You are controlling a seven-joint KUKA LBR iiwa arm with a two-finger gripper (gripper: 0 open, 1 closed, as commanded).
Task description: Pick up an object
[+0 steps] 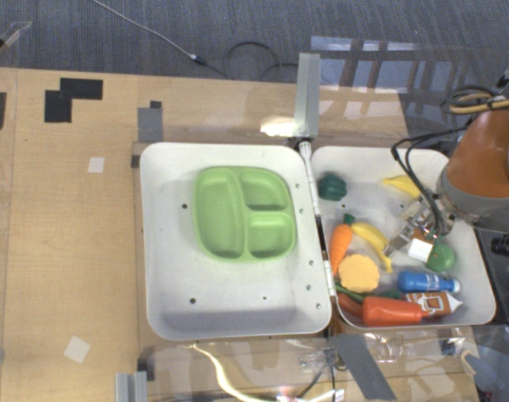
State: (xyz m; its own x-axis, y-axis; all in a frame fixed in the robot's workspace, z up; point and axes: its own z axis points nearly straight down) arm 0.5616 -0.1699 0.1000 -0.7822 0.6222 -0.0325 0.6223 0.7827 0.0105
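gripper (415, 234) down in the right bin (480, 304), low among the toy food.

it sat just off the bin's centre toward 3 o'clock, fingers too blurred to call open or closed, nothing clearly between them. a white block (420, 249) lay right at its tips, a green ball (442, 258) touching that at 4 o'clock, a banana (372, 239) at 9 o'clock. carrot (341, 244) and yellow disc (358, 272) lay further toward 8. over in the left bin (167, 308) rested a green divided plate (243, 213).
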